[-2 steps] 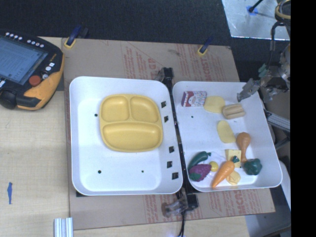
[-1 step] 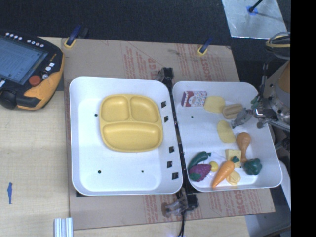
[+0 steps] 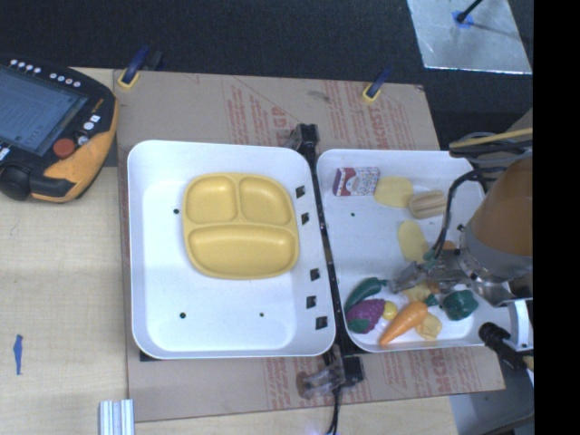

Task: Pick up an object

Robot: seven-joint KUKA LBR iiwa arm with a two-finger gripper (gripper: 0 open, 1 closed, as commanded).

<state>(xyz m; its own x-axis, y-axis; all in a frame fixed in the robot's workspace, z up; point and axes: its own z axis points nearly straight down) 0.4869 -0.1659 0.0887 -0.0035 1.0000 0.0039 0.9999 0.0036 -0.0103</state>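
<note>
The right bin point(image 3: 362, 234) holds several toy foods. A red and white carton point(image 3: 355, 181), a pale yellow piece point(image 3: 394, 191) and a tan roll point(image 3: 426, 205) lie along its far side, and another yellow piece point(image 3: 412, 238) sits mid-bin. At the near side are a green pepper point(image 3: 364, 290), purple grapes point(image 3: 365, 314), an orange carrot point(image 3: 403, 322), a teal item point(image 3: 459, 304) and a small yellow piece point(image 3: 430, 327). My gripper point(image 3: 426, 276) is low in this bin's near right part, just above the carrot and beside the teal item. The arm's body hides what is beneath it.
The left bin point(image 3: 154, 243) carries a yellow divided plate point(image 3: 241, 225). A teach pendant point(image 3: 50, 139) lies at the far left on the bench. Black clips point(image 3: 317, 270) run along the wall between the bins. The arm's orange band point(image 3: 509, 211) overhangs the right bin's right edge.
</note>
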